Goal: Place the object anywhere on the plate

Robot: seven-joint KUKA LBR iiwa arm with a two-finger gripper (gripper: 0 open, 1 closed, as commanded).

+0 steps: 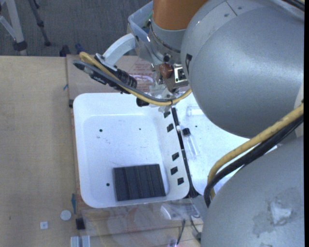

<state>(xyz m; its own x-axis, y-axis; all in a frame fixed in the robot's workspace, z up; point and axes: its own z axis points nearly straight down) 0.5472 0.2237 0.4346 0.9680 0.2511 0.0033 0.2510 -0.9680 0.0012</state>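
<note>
Grey arm (251, 72) casing, closest to the lens, covers the right half of the frame, with an orange band (176, 12) at the top centre and a yellow cable (256, 137) looping across it. Its gripper (161, 89) sits in the upper middle, above the far edge where the two bins meet; whether it is wide, narrow or carrying anything cannot be told, since wrist and cables mask it.

A dark ribbed slab (140, 182) lies flat in the left bin (91, 159), at its lower centre, well apart from the gripper. If that is the object, it looks untouched, so grasping, carrying and placing all seem left to do. No plate can be made out; the right bin (198, 128) is mostly hidden.

Both bins rest on a pale wooden bench (34, 144); grey floor (63, 24) and stand legs (17, 29) fill the upper left.
</note>
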